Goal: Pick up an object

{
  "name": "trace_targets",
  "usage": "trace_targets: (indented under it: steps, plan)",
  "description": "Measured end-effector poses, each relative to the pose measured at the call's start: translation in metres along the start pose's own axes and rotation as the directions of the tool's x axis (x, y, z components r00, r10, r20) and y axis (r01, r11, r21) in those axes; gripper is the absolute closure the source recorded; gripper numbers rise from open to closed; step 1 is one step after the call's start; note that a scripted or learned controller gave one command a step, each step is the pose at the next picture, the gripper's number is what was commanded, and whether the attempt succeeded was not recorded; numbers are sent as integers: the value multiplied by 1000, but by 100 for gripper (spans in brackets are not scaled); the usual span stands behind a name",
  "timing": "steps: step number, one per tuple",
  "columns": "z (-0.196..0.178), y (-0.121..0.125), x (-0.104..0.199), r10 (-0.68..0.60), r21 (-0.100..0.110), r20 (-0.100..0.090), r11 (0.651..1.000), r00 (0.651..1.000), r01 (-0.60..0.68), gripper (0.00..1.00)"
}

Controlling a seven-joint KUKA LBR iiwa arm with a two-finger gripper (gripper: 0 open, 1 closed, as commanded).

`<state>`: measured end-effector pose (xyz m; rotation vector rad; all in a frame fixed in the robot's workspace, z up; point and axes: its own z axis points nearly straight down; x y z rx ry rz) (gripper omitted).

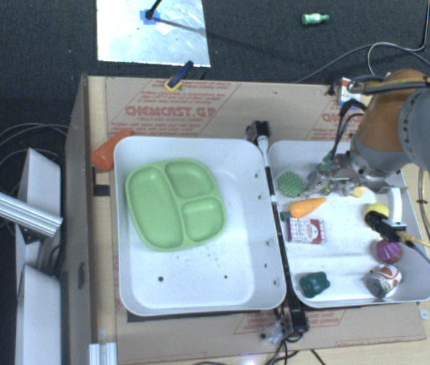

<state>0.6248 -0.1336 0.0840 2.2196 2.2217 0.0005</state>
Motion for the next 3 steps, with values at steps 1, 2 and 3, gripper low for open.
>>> trace_targets:
  steps: [1, 2, 3]
  plan:
    - [-1, 39, -16, -3, -3, 0, 1000, 1000, 3, 0]
    - [-12, 40, -16, -6, -6, 1, 1000, 1000, 6, 100]
    - [-79, 45, 49, -4, -5, 0, 1000, 1000, 4, 100]
